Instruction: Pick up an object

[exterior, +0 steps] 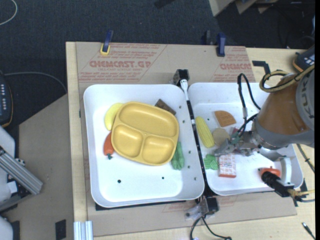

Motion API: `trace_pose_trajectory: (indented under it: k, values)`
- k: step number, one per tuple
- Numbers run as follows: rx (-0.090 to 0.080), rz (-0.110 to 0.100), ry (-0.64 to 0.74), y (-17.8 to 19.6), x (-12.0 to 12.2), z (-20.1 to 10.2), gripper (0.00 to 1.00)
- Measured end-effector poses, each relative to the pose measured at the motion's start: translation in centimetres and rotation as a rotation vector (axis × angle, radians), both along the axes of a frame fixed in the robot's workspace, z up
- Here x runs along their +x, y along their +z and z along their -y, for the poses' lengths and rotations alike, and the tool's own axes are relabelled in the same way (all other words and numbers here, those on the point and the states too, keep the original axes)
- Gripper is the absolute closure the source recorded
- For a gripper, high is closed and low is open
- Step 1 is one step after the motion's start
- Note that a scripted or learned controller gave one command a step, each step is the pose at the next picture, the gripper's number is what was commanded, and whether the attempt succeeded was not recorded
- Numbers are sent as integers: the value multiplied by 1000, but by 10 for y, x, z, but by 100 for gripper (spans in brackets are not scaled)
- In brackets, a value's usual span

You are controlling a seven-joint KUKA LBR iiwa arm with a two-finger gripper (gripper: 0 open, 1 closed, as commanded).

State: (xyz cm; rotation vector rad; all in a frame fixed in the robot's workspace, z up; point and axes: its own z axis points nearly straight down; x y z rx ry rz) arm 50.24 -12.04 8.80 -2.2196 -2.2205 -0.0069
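Orange tool [270, 173], end effector [235, 145] fingers unclear

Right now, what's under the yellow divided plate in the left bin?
Poking out from under the yellow divided plate: a yellow piece at its upper left, a red-orange item at its left edge, a green item at its right, something brown behind. The rest is covered.

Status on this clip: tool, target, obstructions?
Tool low in right bin, grip unclear. Nearest: tan round piece, red-white packet. Corn alongside.
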Motion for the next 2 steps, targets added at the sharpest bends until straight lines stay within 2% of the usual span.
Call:
trace_pose_trajectory:
  k: [1,2]
  values:
    - [-5,13,-1,13,3,1,100]
    - [-7,5,1,75,9,2,100]
